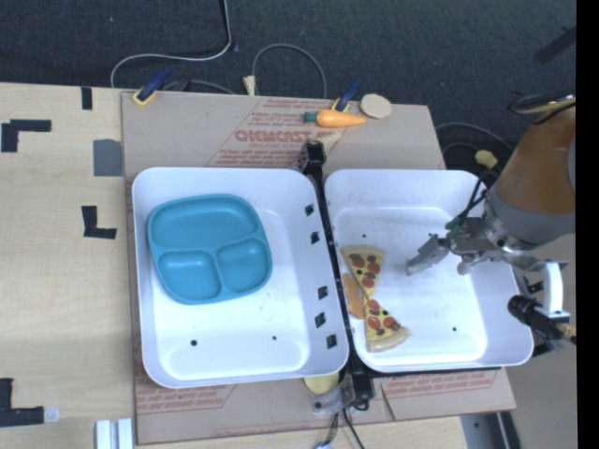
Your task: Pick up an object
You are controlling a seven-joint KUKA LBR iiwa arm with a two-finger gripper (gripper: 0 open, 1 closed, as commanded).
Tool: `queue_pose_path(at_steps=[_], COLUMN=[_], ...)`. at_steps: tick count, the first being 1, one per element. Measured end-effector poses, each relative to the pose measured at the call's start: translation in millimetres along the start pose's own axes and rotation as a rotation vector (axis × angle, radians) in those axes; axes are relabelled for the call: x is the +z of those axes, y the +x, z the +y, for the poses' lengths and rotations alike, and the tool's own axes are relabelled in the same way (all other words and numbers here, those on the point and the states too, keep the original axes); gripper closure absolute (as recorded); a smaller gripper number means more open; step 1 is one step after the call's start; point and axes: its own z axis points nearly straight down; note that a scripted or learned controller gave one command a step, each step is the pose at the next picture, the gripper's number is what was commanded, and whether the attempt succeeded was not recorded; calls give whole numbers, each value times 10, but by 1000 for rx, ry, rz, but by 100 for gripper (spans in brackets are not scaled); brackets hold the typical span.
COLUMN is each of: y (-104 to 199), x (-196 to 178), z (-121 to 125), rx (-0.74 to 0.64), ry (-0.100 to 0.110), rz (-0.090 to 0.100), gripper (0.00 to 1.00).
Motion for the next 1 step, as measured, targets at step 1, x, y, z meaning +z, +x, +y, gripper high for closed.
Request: queue_pose_path(at_steps=[1], y=[381], x=[1021], z=[457], rx=[0], ry=[-9], rz=[-3], gripper=[0])
